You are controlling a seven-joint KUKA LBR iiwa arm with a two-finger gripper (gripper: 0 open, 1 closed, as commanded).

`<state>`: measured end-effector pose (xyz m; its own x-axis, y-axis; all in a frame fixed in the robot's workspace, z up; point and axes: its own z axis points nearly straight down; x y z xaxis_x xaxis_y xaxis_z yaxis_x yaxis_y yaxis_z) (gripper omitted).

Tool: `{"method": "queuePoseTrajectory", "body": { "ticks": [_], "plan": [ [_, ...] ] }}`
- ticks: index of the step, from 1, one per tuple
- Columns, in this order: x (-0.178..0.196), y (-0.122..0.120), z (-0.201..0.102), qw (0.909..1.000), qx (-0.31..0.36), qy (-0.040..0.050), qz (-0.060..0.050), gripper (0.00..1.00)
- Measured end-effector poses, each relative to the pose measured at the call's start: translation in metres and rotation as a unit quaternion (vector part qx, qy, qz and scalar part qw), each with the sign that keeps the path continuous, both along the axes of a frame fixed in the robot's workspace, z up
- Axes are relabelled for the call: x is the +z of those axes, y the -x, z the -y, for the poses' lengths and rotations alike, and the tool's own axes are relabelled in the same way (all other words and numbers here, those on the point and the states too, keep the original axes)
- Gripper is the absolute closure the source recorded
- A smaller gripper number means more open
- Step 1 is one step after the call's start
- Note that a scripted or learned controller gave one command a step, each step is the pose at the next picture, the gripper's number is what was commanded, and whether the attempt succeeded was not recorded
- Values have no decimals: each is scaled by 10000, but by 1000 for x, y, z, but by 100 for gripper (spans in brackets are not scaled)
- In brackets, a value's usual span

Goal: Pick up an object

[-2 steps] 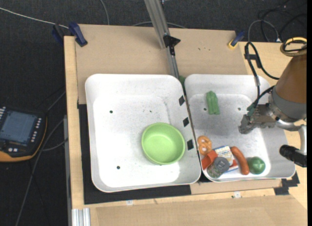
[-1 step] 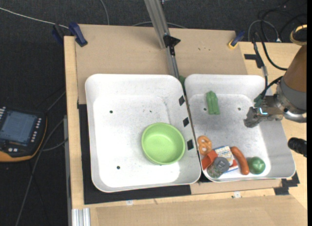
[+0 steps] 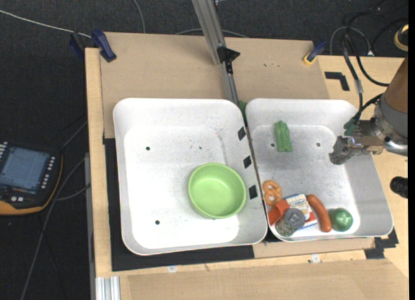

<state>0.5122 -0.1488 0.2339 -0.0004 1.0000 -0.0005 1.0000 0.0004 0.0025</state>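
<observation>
The right bin (image 3: 305, 107) holds a green oblong block (image 3: 282, 136) near its back. A cluster lies at its front: an orange pretzel-shaped piece (image 3: 271, 191), a red piece (image 3: 278, 212), a grey round item (image 3: 291, 220) on a white and blue packet (image 3: 299, 203), an orange-red sausage shape (image 3: 318, 212) and a green ball (image 3: 341, 218). My gripper (image 3: 340, 153) hangs over the right side of this bin, right of the green block and above the cluster. Nothing shows between its tips.
A light green bowl (image 3: 217, 190) sits in the left bin (image 3: 139, 124) near its front right corner. A metal pole (image 3: 209, 23) slants down to the divide between the bins. A handheld pendant (image 3: 26, 175) lies off the bench at left.
</observation>
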Motion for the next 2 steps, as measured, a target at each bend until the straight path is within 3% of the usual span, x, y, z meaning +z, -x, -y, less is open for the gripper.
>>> {"method": "queuePoseTrajectory", "body": {
  "ticks": [1,2],
  "plan": [
    [2,-8,-49,10000,21,-8,-7,100],
    [-4,1,-94,10000,18,-8,-14,100]
  ]
}}
